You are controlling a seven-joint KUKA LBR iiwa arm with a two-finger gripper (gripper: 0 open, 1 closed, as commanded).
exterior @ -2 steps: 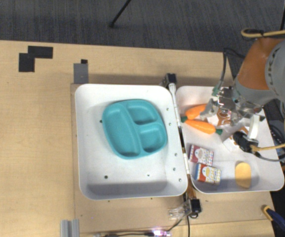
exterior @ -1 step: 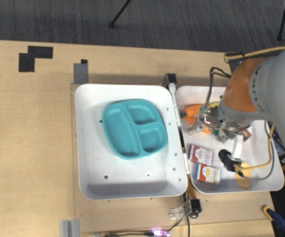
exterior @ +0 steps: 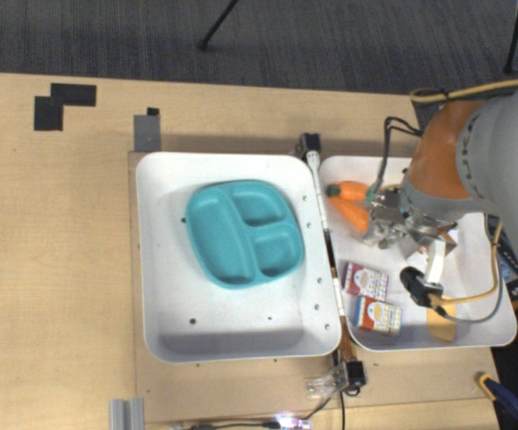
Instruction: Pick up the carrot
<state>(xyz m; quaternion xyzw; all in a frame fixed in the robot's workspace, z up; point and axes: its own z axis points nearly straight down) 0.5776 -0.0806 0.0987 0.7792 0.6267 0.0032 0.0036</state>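
Dark grey carpet is being shown beyond the far edge of a pale wooden bench, on which two shallow white bins are sitting side by side. A teal divided plate is lying in the left bin. In the right bin, the carrot is lying near the far left corner, close to the wall shared by the bins, with its orange body slanting toward the middle of the bin. Two small printed cartons, one white and purple and one blue and orange, are resting nearer the front of that bin.

The grey arm is being reached in from the right, and the tool is being held low, just beside the carrot's nearer end. Whether the tool is open or closed cannot be told, since its metal parts are being blurred together at this size, and no carrot is being seen inside it.

The task is being judged as barely begun: the approach appears nearly made, while the closing on the carrot and the lift out of the bin are both being left to do.
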